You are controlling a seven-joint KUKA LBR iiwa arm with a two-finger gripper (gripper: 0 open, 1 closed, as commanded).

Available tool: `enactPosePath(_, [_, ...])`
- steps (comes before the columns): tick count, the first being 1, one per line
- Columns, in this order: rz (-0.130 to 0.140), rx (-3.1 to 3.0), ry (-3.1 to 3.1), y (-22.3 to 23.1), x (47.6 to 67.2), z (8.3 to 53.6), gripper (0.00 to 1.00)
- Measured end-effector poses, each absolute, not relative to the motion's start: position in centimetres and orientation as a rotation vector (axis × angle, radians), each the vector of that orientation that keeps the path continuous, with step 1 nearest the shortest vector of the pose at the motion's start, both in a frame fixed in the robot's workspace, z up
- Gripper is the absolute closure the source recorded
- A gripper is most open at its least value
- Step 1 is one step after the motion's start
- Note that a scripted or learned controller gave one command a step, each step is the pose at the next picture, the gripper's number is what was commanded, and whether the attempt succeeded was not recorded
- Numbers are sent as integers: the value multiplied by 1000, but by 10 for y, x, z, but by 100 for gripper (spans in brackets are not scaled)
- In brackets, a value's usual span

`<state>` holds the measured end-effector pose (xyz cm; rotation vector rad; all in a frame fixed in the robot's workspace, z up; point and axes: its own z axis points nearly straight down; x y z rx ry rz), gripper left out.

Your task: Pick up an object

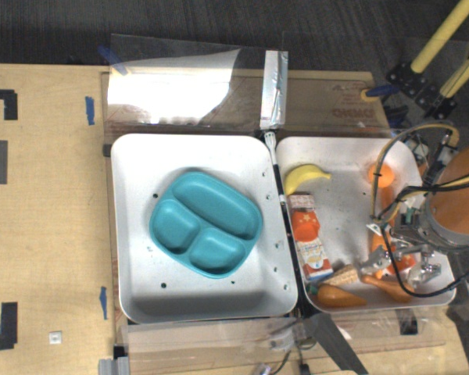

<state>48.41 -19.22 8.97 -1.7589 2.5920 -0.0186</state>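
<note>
The right bin (pixel 340 201) holds several toy foods. A yellow banana (pixel 305 176) lies at its far left corner. Below it a white carton with an orange-red picture (pixel 306 237) lies along the left wall. An orange carrot (pixel 340 294) and a tan cone-shaped piece (pixel 345 274) rest at the near edge. A further orange piece (pixel 383 180) sits at the back right. My gripper (pixel 393 258) reaches down low into the bin's right side, wrapped in cables, right above an orange item (pixel 391 286) near the front wall. Whether anything sits between its tips is hidden.
The left bin (pixel 133 209) carries a teal divided plate (pixel 207 223) in its middle. The arm's orange band (pixel 457 201) hangs over the right bin's right wall. A clear plastic sheet (pixel 176 84) lies behind the bins. Yellow poles (pixel 449 22) stand at the top right.
</note>
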Motion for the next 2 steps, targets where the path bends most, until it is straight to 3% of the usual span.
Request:
enactPosePath(1, [-18, -1791, 2570, -182, 484, 90, 0])
enactPosePath(2, [-22, -1784, 2562, -179, 488, 101, 100])
